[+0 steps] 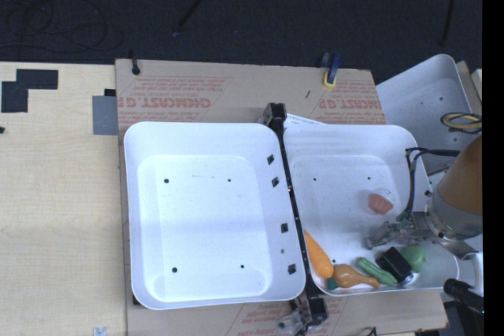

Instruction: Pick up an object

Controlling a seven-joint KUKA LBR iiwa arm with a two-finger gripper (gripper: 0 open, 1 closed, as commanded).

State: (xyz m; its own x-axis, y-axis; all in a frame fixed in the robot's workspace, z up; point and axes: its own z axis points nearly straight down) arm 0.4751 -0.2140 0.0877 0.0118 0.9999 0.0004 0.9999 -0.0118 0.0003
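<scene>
— Two bins (142,169); which one is the gripper (386,234) in?
— The right one, low over its floor, reaching in from the right edge. Its fingers look spread with nothing between them, though the view is poor there.
— And the objects?
— A pink piece (380,204) just above it. Below it sit a black block (394,263), a green pepper (378,272) and an orange carrot (317,252).
</scene>
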